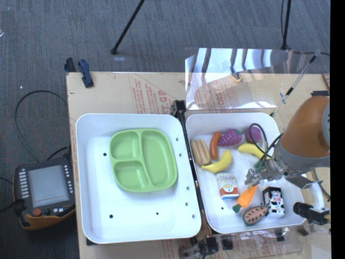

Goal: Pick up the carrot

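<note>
Camera view puts the carrot (pixel 247 196) in the right bin (pixel 211 220), toward the table's near right corner, lying at a slant with its thick end up toward the hand (pixel 257 175). The hand hangs just above that thick end; we cannot tell whether it is open or closed, and nothing shows between its fingers. To do this well, we judge we should come down square across the carrot's body, clear of the small carton (pixel 228 186) just beside it and the watermelon slice (pixel 254 214) at its tip. Farther back in the same bin lie a banana (pixel 219 163), a hot dog (pixel 215 144) and grapes (pixel 231 137). The left bin (pixel 94 198) holds a green divided plate (pixel 143 159).
</note>
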Controlling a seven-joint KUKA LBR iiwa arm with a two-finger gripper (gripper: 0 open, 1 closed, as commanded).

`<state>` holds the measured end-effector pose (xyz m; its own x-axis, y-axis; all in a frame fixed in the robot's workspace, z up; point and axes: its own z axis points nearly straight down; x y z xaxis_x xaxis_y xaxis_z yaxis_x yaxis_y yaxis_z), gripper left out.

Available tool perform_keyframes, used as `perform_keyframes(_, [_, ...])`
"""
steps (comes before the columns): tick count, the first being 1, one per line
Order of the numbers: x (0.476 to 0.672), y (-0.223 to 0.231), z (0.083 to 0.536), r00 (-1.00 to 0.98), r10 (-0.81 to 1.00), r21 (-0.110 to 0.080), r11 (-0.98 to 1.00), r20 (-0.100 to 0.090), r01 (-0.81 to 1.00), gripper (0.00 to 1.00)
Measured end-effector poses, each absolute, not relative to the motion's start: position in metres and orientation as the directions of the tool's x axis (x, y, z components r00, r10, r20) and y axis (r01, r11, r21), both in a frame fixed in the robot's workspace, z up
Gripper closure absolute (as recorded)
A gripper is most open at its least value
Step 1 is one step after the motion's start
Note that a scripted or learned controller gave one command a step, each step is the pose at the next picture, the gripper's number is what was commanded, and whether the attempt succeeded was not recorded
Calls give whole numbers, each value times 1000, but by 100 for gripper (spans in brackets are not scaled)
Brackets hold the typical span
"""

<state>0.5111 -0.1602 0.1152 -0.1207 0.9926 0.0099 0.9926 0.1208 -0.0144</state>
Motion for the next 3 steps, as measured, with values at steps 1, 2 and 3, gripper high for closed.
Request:
perform_keyframes(1, [481, -127, 92, -348, 937, 11, 348, -12, 937, 100])
perform_keyframes(2, [479, -48, 187, -286, 958, 2, 286, 4, 958, 100])
perform_keyframes(3, [476, -67, 183, -562, 827, -7, 562, 8, 827, 100])
